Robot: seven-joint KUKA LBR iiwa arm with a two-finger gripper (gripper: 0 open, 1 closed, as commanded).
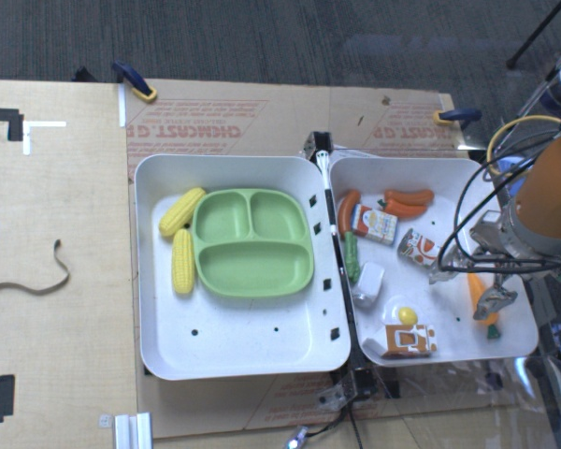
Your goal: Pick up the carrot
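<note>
The carrot [475, 288] is a small orange piece with a green tip. It lies near the right wall of the right bin [449, 318], pointing toward the front right corner. My gripper [494, 302] hangs right over the carrot's right side and covers part of it. From this angle I cannot make out whether the carrot is held. The arm's orange band [547, 199] shows at the right edge above the bin.
The right bin also holds two red sausages [409, 200], a small carton [375, 224], a packet [419, 246], a green vegetable [352, 255], a white cup [367, 282] and an orange box [411, 339]. In the left bin [252, 340] are a green divided plate [252, 241] and two corn cobs [182, 260].
</note>
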